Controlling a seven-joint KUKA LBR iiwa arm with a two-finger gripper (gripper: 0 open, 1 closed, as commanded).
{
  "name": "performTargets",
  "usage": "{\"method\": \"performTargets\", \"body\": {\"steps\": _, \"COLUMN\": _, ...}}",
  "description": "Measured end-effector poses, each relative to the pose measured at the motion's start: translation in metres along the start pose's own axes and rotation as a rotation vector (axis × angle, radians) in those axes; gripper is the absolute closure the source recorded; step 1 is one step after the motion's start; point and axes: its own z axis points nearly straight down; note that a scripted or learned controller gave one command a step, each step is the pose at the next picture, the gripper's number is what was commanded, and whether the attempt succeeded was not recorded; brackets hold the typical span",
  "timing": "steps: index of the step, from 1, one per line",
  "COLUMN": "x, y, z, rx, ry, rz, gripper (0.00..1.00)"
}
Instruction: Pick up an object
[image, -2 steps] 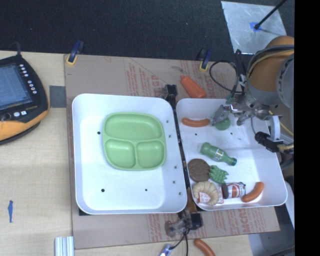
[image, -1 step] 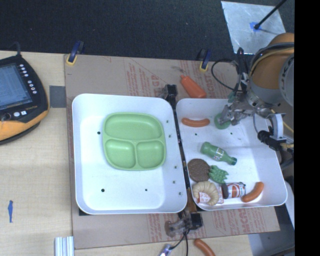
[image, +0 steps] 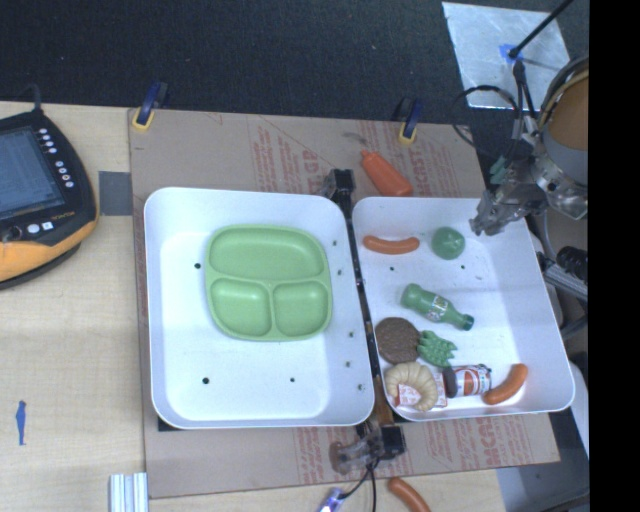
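Camera view: claw (image: 487, 222) over right bin (image: 540, 300) top corner, blurred; grip state indiscernible; arm cut off at right.

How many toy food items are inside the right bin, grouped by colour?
Green: 3, the ball, the bottle, the leafy piece
Orange: 2, one sausage, another sausage
Brown: 1, the patty
Tan: 1, the croissant
Red and white: 1, the small bottle
Total: 8

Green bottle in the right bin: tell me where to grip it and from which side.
Grip the green bottle across its wide labelled body, coming straight down from above. It lies flat with free floor on both long sides; the neck, pointing lower right, is thin and likelier to slip.
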Motion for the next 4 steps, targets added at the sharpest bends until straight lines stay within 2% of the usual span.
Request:
{"method": "performTargets", "body": {"steps": 1, "x": 0.000, "y": -0.001, "z": 0.002, "rx": 0.003, "ry": 0.001, "rz": 0.000, "gripper": 0.00}}
{"method": "performTargets", "body": {"steps": 2, "x": -0.010, "y": 0.040, "z": 0.117, "rx": 0.007, "ry": 0.000, "rz": -0.003, "gripper": 0.00}}
{"method": "performTargets", "body": {"steps": 3, "x": 0.021, "y": -0.024, "z": 0.147, "rx": 0.004, "ry": 0.000, "rz": -0.001, "gripper": 0.00}}
{"method": "performTargets", "body": {"steps": 4, "x": 0.057, "y": -0.069, "z": 0.147, "rx": 0.005, "ry": 0.001, "rz": -0.001, "gripper": 0.00}}
